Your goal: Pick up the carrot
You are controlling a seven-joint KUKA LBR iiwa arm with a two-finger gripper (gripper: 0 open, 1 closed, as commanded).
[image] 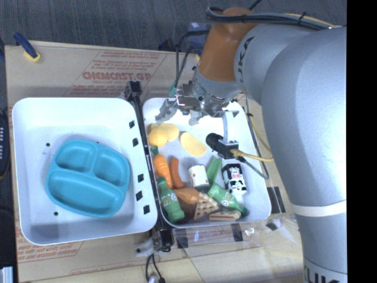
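The carrot (161, 167) is a short orange piece lying along the left wall of the right bin (257, 188), beside a reddish sausage (175, 171). It rests on the bin floor with nothing touching it from above. My gripper (181, 112) hangs over the far end of the right bin, just above a yellow lemon (162, 134). It is well behind the carrot, with the lemon between them. The grey arm with its orange band (227, 46) reaches in from the right and covers the bin's far right corner.
The right bin is crowded: a pale yellow chip (192, 144), a white can (199, 175), two green bottles (169, 202), a cow-print carton (235, 178), bread and a waffle slice (206, 205). A blue divided plate (88, 175) lies in the left bin (29, 122).
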